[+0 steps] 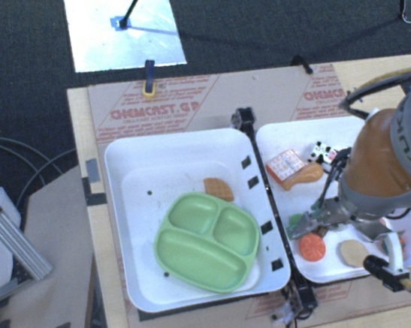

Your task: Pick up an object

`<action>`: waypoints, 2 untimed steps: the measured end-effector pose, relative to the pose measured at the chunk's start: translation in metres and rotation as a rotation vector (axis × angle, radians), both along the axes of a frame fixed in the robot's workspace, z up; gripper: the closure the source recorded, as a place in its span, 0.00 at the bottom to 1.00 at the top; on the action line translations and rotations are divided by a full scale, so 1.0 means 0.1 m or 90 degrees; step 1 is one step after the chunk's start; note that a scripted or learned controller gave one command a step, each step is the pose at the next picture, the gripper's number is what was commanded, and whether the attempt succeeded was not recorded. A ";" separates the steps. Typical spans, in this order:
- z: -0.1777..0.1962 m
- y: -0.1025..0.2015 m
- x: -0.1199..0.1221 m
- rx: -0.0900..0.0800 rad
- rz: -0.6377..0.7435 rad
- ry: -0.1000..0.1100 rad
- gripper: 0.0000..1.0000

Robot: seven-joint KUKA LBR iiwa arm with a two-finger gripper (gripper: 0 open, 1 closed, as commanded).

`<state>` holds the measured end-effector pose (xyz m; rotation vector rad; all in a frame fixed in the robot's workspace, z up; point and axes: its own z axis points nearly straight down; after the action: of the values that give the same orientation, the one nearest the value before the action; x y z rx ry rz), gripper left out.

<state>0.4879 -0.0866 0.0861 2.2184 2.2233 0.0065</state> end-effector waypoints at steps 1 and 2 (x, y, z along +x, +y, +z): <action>0.11 0.00 0.02 0.000 0.001 -0.003 1.00; -0.01 -0.56 0.95 -0.005 0.001 -0.004 1.00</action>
<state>0.5830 -0.1421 0.0853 2.2090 2.2181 0.0058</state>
